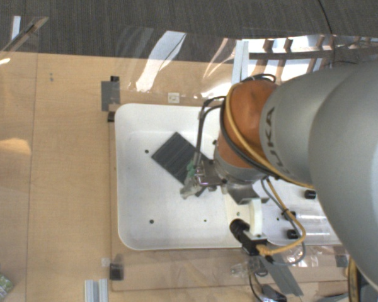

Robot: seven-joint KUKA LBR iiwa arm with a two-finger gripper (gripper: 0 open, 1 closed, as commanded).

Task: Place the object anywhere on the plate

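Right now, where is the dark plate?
The dark plate lies tilted in the white bin, toward its upper middle, just left of the hand.

Bulky grey arm (340,143), orange wrist band (249,121), yellow cable (283,244), black lettering.

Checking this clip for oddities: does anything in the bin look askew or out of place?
The dark square plate lies turned at an angle to the white bin's edges rather than square with them. The gripper sits at its lower corner. Nothing looks spilled or damaged.

Dk grey ribbed plate (174,155) in white bin (135,200); arm (327,131) grey w/ orange band (249,128).
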